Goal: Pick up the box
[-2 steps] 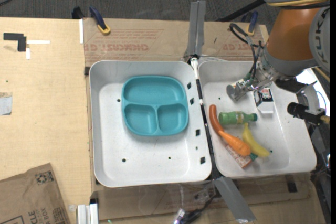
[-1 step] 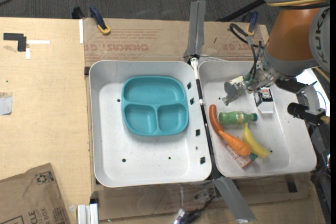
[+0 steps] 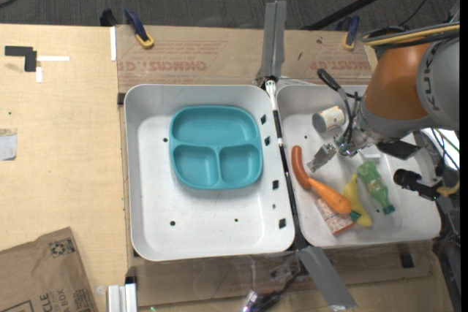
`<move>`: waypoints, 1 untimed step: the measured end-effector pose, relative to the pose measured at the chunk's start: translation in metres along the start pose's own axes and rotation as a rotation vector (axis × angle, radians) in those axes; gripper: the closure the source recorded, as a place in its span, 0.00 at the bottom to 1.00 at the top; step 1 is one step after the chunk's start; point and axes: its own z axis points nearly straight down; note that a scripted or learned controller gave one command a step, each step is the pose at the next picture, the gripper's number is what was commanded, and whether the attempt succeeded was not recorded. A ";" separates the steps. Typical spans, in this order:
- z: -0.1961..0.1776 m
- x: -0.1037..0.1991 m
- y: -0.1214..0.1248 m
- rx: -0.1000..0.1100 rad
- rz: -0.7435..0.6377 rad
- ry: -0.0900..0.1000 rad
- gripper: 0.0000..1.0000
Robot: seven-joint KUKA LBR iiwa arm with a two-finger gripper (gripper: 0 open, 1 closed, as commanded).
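Over right bin (image 3: 409, 230): gripper (image 3: 327, 154) poised, fingers spread, grasping nothing; box (image 3: 333, 218) flat below, under carrot (image 3: 329, 193), beside sausage (image 3: 297, 165).

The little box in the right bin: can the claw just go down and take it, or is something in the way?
The small red-and-white cardboard box lies near the front of the right white bin, partly under the orange plastic carrot, which lies across its upper end. The gripper hangs above, behind the carrot, so the carrot is in the way.
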 end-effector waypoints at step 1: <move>0.006 -0.058 0.052 -0.002 0.083 -0.003 0.00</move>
